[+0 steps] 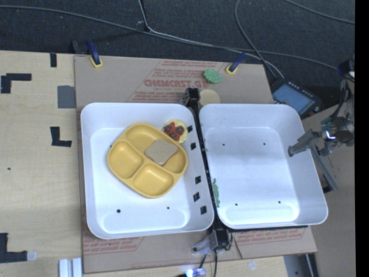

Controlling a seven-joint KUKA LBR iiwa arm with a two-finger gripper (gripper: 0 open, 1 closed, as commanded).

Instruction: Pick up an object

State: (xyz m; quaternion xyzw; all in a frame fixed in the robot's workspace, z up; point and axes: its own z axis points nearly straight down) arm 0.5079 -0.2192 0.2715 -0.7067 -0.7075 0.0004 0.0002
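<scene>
A yellow divided plate (pixel 147 160) lies in the left bin (pixel 98 212). On its middle rests a flat tan-grey square piece (pixel 161 151). A small yellow item with dark red bits (pixel 175 130) sits at the plate's far right corner. A small green scrap (pixel 215 189) lies against the left wall of the right bin (pixel 253 172). My gripper (pixel 302 144) hangs at the right bin's right rim, above the bin floor and far from all of these objects, with nothing seen in it.
Both bins stand on a brown cardboard sheet (pixel 144 79). A green dotted piece (pixel 211 75) and a tan round thing (pixel 210 96) lie beyond the bins. Blue clamps (pixel 94 55) hold the far edge. A blue-screened device (pixel 295 97) sits at the right.
</scene>
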